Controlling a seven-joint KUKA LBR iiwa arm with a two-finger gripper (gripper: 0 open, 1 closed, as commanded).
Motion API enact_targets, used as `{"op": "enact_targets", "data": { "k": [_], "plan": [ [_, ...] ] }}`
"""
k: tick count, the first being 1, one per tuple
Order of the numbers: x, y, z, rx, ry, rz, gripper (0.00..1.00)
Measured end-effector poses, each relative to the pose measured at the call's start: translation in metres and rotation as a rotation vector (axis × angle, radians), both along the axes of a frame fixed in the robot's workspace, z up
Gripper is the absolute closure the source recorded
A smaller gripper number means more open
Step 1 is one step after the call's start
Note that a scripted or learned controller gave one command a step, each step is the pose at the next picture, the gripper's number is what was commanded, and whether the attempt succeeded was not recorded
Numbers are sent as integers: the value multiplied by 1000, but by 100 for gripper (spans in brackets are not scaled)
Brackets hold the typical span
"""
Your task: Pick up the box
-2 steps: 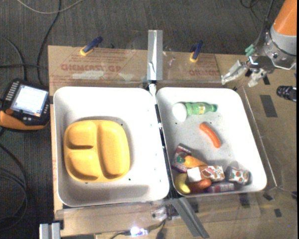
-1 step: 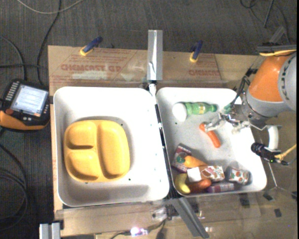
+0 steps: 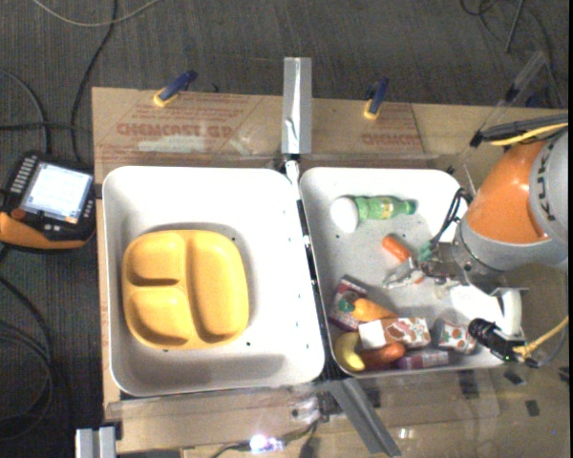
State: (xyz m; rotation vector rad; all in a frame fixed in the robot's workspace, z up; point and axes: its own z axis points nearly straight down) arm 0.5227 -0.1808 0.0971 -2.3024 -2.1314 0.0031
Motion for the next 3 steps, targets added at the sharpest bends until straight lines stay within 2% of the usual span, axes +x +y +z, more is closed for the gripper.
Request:
{"op": "enact_targets", "data": {
  "k": [1, 2, 3],
  "plan": [
    [1, 2, 8, 4, 0, 1, 100],
    [1, 2, 8, 4, 0, 1, 0],
    [-30, -24, -5, 3, -23, -18, 0]
  ]
}}
